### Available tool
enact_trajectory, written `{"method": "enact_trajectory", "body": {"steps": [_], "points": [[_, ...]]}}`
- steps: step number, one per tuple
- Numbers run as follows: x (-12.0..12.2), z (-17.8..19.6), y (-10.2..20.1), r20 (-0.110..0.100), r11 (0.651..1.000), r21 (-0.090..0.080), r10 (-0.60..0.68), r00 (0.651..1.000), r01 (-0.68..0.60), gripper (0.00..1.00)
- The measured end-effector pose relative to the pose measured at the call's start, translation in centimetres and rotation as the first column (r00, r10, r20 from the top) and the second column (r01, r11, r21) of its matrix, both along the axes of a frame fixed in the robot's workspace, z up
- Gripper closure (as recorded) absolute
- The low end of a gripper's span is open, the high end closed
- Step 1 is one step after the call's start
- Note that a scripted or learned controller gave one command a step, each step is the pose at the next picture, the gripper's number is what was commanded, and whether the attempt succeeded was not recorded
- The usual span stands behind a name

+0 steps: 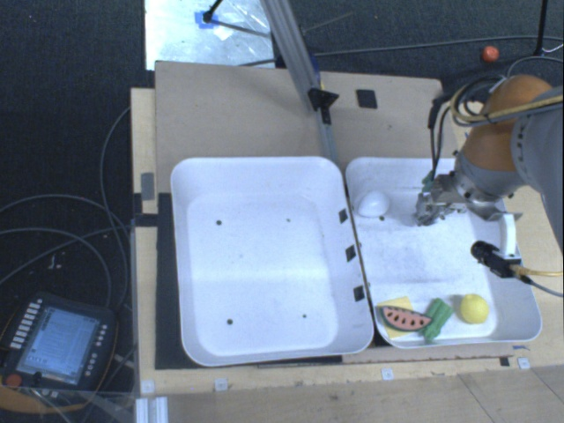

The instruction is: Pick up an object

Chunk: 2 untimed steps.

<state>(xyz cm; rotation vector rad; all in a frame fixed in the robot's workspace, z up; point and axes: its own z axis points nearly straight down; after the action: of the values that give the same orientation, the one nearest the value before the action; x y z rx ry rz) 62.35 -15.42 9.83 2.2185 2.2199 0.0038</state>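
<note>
End effector (430,211) sits low in the right bin (529,324), can't tell if it grips anything; white object (373,204) just beside it, fruit toys (432,315) untouched; pick looks undone

Hidden, cropped and unclear parts around the right bin (529,324)

The arm (515,139) leaves the picture at its right edge, so its upper links are cut off, and its wrist covers part of the right bin's far right rim. The gripper (429,211), over that bin's far half, is too small and dark to tell how its fingers stand. At the bin's near wall, the watermelon slice (404,319) overlaps a yellow piece (394,305), hiding most of it. Far left of the bin, the handheld control unit (55,340) has a screen too blurred to read, and cables (115,148) run off the left edge.
</note>
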Motion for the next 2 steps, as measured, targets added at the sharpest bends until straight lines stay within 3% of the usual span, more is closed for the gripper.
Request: {"method": "enact_trajectory", "body": {"steps": [2], "points": [[-1.0, 11.8, -1.1, 0.002, 1.000, -0.001, -0.001, 1.000, 0.001, 1.00]]}}
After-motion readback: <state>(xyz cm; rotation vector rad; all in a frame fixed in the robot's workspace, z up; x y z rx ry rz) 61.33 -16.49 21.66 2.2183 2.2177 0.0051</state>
